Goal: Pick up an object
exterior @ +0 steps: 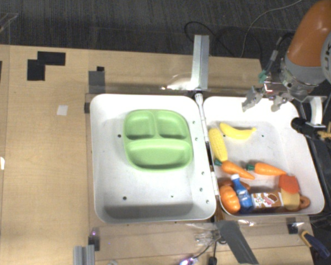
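While the two-finger gripper (pixel 263 100) hangs spread and empty over the upper edge of the right white bin (pixel 315 173), the curved yellow plastic banana (pixel 238 131) below risks rolling off its tips.

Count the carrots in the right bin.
2. One carrot lies right of centre in the right bin, one carrot just left of it, beside the corn. The pile below may hide more.
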You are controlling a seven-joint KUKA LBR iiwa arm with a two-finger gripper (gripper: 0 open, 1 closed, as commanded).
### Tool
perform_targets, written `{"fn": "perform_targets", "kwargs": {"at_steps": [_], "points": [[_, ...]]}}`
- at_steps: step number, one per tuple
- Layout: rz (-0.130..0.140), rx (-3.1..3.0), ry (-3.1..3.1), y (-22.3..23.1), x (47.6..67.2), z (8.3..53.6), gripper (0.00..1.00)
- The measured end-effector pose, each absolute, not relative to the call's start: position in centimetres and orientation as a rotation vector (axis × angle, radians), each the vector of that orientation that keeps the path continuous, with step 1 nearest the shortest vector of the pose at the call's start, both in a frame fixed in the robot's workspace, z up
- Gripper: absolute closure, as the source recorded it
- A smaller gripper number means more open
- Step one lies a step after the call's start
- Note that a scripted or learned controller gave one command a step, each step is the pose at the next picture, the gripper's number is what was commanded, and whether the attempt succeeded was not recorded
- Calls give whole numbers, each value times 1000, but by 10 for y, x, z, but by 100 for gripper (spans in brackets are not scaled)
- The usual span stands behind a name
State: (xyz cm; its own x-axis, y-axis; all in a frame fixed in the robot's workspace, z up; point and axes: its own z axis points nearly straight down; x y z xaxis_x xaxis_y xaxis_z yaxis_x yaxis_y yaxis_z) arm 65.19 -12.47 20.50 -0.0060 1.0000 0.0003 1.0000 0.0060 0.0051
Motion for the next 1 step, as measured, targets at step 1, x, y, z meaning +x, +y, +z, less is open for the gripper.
{"fn": "perform_targets", "kwargs": {"at_steps": [1], "points": [[8,1995,2419,-105,646,97,0]]}}
